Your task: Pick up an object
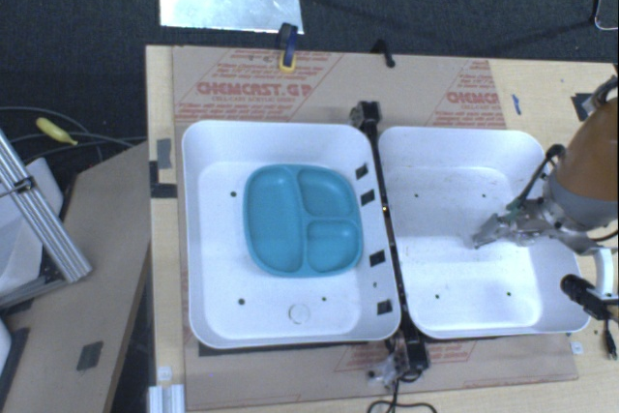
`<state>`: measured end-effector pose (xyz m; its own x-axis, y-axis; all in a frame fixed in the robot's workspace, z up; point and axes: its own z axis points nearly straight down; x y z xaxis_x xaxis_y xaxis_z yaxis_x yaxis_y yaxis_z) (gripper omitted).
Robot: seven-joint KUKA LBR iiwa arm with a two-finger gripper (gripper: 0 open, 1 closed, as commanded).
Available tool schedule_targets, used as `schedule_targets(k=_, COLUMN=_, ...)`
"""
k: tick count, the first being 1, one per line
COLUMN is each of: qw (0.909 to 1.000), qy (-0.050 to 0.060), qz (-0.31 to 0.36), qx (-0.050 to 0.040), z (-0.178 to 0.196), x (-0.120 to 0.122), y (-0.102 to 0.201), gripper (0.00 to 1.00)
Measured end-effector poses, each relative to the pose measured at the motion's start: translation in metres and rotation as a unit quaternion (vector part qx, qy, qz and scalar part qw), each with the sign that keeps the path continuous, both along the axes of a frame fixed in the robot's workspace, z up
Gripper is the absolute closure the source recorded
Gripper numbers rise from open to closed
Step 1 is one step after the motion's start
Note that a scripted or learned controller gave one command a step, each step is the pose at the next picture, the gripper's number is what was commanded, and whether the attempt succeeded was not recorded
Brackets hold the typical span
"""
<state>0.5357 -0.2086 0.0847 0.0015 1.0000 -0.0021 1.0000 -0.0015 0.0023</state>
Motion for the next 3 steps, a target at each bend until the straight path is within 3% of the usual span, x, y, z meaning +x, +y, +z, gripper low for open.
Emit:
schedule_targets(k=1, qw=1.0000, qy=-0.002, qz=0.001, qx=-0.0001, z=0.011, x=0.002, y=0.002, gripper=1.00)
schedule_targets(k=2, qw=1.0000, qy=-0.002, qz=0.001, qx=0.0001, z=0.011, x=0.002, y=0.002, gripper=0.00)
schedule_targets(k=3, qw=1.0000, qy=-0.003, qz=0.001, qx=-0.0004, z=0.022, x=0.003, y=0.002, gripper=1.00)
